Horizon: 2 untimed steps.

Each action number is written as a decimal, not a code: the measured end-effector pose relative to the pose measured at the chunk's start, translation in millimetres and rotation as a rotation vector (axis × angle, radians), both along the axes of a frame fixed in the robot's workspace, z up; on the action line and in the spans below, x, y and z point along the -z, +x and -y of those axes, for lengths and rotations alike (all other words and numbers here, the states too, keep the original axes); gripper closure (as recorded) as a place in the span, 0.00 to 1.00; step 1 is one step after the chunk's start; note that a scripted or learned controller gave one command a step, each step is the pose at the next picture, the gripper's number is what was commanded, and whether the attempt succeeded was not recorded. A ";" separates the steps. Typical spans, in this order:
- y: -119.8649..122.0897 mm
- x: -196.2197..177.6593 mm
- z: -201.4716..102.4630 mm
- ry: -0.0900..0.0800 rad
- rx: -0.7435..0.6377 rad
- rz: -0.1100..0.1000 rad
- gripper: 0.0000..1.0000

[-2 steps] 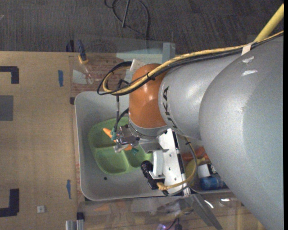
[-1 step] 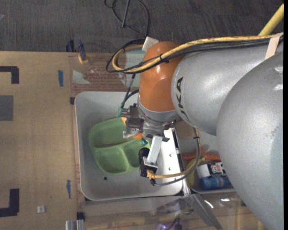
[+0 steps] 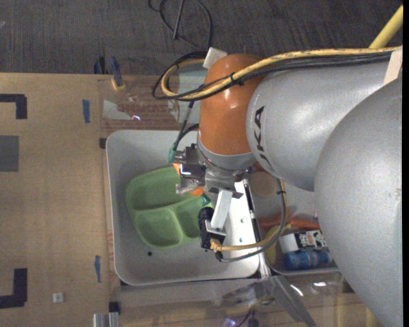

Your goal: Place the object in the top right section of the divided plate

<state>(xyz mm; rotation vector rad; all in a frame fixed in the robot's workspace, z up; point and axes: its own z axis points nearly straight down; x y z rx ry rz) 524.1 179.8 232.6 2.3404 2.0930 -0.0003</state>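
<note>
The arm's wrist hides the green divided plate's right part; beneath it, an orange scrap is unidentifiable.

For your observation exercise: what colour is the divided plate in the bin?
Light green; the divided plate shows in the camera view.

A robotics lab is showing itself here: a big grey arm is hanging over a white bin on a plywood bench, with blue tape marks beside the bin and black cables trailing over the carpet beyond it.
</note>
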 end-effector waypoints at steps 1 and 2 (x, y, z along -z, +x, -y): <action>1.1 -9.5 1.3 -0.001 0.001 0.001 1.00; 2.2 -19.0 2.7 -0.002 0.003 0.001 1.00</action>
